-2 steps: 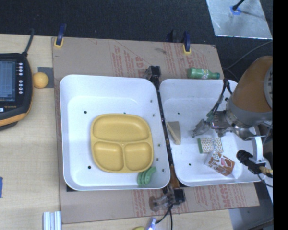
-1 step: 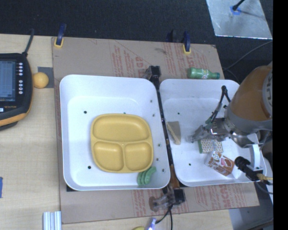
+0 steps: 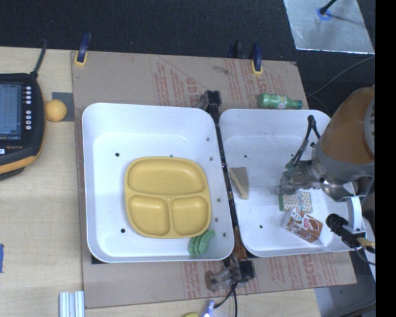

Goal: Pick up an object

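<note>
The arm comes in from the right and its gripper [image 3: 292,189] hangs low over the right bin [image 3: 264,127], just above a patterned snack packet [image 3: 301,218] near the bin's front right. A tan wedge-shaped block [image 3: 239,181] lies at the right bin's left wall. In the left bin [image 3: 99,177] rests a yellow divided plate [image 3: 167,196], with a small green object [image 3: 201,243] at its front right corner. The wrist body hides the fingertips.
A green bottle [image 3: 279,101] lies on the cardboard behind the right bin. A teach pendant [image 3: 10,127] and a yellow ball [image 3: 55,109] sit at the left on the bench. Clamps hold the cardboard at its back edge.
</note>
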`<move>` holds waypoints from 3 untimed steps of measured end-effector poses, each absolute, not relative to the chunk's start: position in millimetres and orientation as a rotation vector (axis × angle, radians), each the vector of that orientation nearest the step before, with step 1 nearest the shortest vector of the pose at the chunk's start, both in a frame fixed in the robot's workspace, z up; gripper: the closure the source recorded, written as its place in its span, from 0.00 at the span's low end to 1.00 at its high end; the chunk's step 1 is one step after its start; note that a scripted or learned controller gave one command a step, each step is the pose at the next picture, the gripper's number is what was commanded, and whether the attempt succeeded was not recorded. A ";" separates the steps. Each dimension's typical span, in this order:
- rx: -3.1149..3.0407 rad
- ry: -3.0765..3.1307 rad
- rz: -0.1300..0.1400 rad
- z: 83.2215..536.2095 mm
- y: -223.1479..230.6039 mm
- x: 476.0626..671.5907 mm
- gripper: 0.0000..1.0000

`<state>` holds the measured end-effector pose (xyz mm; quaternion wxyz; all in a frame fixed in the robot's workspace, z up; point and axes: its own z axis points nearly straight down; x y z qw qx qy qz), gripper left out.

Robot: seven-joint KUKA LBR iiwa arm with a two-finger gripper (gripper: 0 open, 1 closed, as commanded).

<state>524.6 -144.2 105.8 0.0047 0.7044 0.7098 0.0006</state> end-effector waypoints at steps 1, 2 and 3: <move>2.220 2.225 -0.001 157.5 -161.6 529.1 1.00; 2.221 2.225 -0.002 157.2 -161.5 528.8 0.00; 2.212 2.226 0.001 93.8 -135.4 477.7 0.00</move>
